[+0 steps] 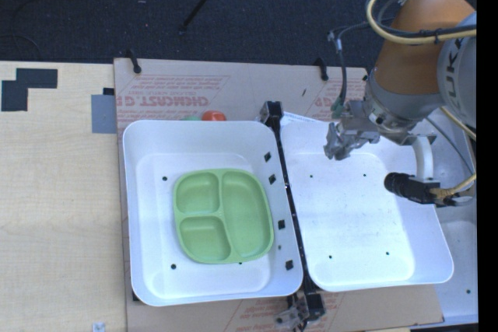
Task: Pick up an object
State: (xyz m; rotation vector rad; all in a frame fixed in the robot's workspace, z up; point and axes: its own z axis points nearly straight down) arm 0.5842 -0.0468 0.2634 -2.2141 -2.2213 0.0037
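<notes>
So the arm (420, 50) reaches in from the right, gripper (340, 145) hanging over the right bin (366, 245)'s back edge, holding nothing. Green divided plate (223, 215) lies flat in the left bin (148, 206).

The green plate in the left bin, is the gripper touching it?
Apart. The camera view shows the gripper over the right bin, while the green plate lies in the left bin, with the bins' rims between them.

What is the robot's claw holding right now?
Nothing that can be seen. The gripper hangs over the right bin, with no object between its fingers. The green plate lies in the left bin.
</notes>
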